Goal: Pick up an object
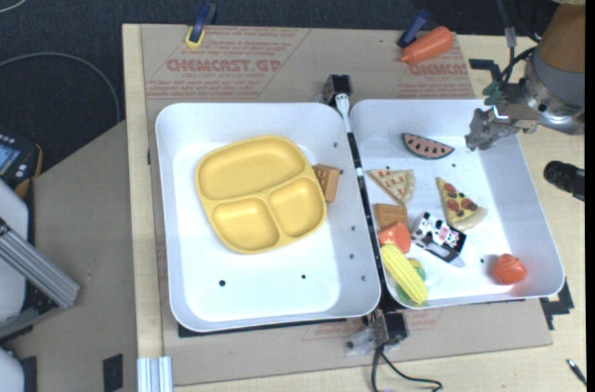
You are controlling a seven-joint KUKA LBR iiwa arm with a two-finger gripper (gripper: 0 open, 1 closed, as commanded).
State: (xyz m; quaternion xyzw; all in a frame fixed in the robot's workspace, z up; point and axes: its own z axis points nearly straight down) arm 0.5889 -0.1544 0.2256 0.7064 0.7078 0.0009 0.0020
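Note:
The right white bin (pixel 521 176) holds toy food: a watermelon slice (pixel 427 146), a waffle wedge (pixel 393 184), a pizza slice (pixel 459 202), a brown block (pixel 390 215), a black-and-white toy (pixel 438 237), a corn cob (pixel 404 274) and a red-orange tomato (pixel 509 268). My gripper (pixel 482 132) hangs at the bin's upper right, above the floor just right of the watermelon slice, with nothing seen between its fingers.
The left bin (pixel 177 195) carries a yellow divided plate (pixel 259 192) and a small brown piece (pixel 326 182) by its right wall. Clamps sit on the cardboard at the back, orange (pixel 427 45) and blue-yellow (pixel 199 25). A black connector (pixel 338 88) sits between the bins.

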